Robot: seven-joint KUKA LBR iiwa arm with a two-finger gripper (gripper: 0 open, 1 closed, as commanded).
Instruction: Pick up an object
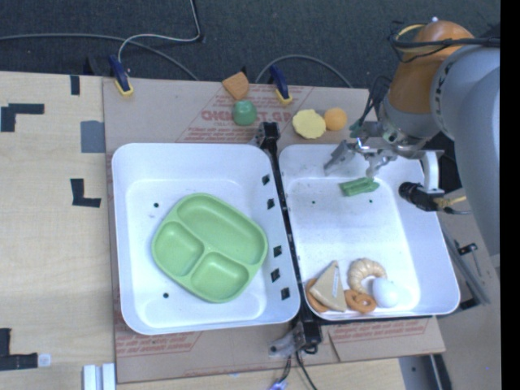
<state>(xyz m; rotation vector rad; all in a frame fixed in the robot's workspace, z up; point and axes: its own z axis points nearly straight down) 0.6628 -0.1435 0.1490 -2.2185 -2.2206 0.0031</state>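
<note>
My gripper [355, 162] hangs over the far end of the right bin [422, 242], open, with its fingers spread and nothing between them. Just below its fingertips a small flat green piece [359, 187] lies on the bin floor. In the near corner of the same bin sits a cluster: a sandwich wedge [327, 287], a curled tan pastry [364, 270], an orange ring [360, 301] and a white egg-like piece [387, 292].
The left bin [130, 218] holds a green divided plate [210, 247]. Behind the bins on the cardboard lie an orange block [236, 84], a green ball [244, 112], a yellow piece [309, 123] and an orange ball [335, 119]. Cables run behind.
</note>
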